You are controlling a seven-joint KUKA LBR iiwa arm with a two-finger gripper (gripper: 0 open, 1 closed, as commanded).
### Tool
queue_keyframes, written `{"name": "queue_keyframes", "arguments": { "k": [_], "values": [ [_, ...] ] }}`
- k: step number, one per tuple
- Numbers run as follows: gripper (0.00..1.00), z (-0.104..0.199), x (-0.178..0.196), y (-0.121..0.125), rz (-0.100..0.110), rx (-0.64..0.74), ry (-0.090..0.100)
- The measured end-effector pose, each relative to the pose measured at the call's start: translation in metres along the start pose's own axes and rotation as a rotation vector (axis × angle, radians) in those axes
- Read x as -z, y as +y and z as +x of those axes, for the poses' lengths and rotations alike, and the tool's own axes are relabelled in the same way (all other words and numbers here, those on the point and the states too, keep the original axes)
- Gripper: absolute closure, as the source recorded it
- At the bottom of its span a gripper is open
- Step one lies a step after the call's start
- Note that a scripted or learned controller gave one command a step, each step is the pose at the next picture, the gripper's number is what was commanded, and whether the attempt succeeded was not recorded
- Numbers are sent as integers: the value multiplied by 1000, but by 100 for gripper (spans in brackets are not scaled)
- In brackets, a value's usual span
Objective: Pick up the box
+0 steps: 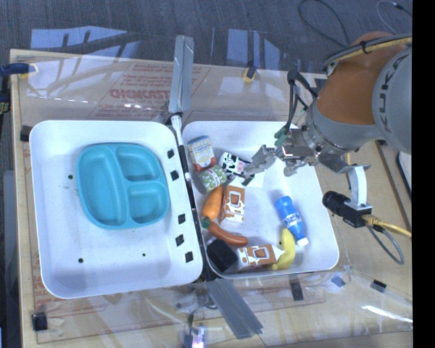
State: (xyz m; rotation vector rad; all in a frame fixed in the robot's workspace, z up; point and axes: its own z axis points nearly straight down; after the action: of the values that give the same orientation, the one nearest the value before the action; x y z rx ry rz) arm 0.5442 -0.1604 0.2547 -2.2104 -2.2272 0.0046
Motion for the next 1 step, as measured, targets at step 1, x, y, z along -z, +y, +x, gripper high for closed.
{"name": "queue_keyframes", "arguments": {
  "k": [1],
  "values": [
    [0,-5,-136,45,-12,-108,-2]
  ]
}}
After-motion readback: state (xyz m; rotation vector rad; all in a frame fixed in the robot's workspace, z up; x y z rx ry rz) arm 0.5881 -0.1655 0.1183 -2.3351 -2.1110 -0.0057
